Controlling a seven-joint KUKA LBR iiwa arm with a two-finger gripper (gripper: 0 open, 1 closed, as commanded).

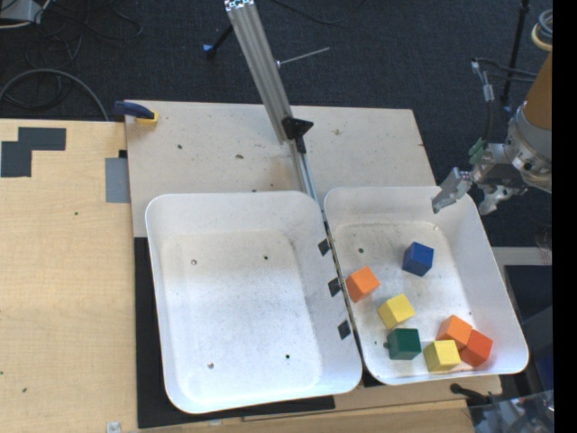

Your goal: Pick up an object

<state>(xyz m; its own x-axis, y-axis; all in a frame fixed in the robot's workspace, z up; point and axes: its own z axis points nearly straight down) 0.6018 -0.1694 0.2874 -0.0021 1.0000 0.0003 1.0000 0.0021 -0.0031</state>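
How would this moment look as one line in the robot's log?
stage: approach | gripper: open, above right bin's far corner, holding nothing | nearest: blue cube | left bin: no blocks

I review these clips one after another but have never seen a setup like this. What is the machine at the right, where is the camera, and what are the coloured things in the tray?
One camera looks down at a slant on a bench with two shallow white bins. The machine at the right is a robot arm; its gripper hangs above the top right edge of the right bin with nothing between its jaws. Its job is to pick up an object. In the right bin lie small blocks: a blue block, an orange block, a yellow block, a green block, and a cluster of yellow, orange and red blocks at the lower right corner. The left bin sits beside it.
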